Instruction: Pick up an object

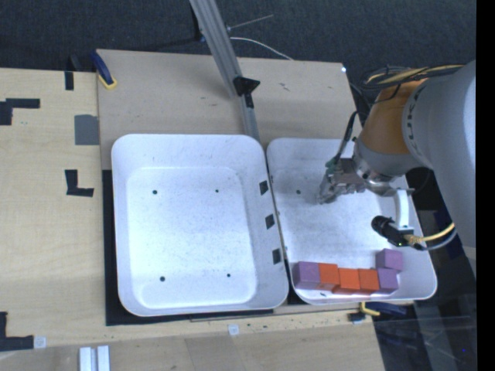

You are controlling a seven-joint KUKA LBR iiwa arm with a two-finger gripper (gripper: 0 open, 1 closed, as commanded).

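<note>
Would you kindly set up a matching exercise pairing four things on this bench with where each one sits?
Things:
1. blocks
2. gripper
3. left bin
4. blue clamp

Places:
A. far left corner of the board
B. over the upper middle of the right bin
C. along the near edge of the right bin
D. beside the right bin, away from the arm

Pairs: 1-C, 2-B, 3-D, 4-A
</note>
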